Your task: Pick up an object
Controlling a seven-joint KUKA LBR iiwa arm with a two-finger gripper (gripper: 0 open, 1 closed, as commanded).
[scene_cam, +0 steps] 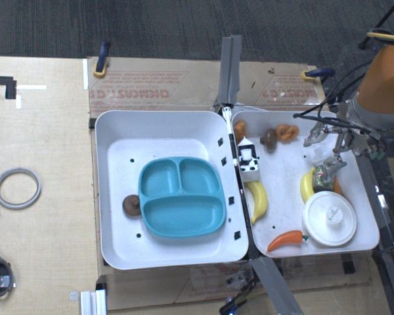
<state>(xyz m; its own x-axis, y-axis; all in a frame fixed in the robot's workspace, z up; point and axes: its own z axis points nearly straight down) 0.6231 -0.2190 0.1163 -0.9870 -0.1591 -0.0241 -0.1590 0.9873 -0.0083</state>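
My gripper (328,151) hangs over the back right part of the right bin (364,245). Its fingers stand spread, open, with nothing between them. Just below the fingers lies a small grey-green object (325,176), beside a yellow banana-like piece (306,186). A white round lid (329,219) sits in front of those. Also in this bin are a larger banana (257,199), an orange carrot (285,240), a brown pretzel (287,132), a dark brown lump (269,138) and a black-and-white cube (248,163).
The left bin (111,176) holds a blue divided plate (182,195) and a brown doughnut (131,205). A grey divider bar (228,71) runs back between the bins. A tape ring (15,188) lies on the bench at the left.
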